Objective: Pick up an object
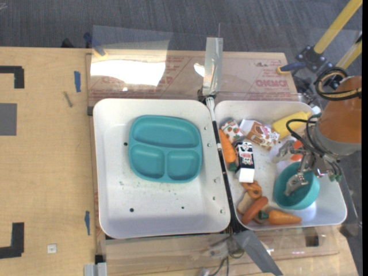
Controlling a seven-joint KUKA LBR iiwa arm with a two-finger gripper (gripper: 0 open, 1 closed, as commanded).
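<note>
Hand [298,181] sits over teal bowl [296,191] at 5 o'clock of right bin [339,211]; finger state unreadable. Best approach: straddle bowl rim, close firmly, lift straight, avoid carrot [280,216].

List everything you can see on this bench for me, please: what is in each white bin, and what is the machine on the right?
Shallow white bins: two, side by side; left, right.
Teal plastic divided plate: one, lying flat in the left bin.
Teal plastic bowl: one, right bin, near side, under the gripper.
Orange toy carrots: two; one by the divider, one at the near edge.
Yellow toy banana: one, right bin, far side.
Small printed cartons: three; strawberry print, red and white, black and white.
Brown sausage-like toys: a small heap, near left of the right bin.
Robot arm: one, grey and orange; its gripper over the bowl.
</note>
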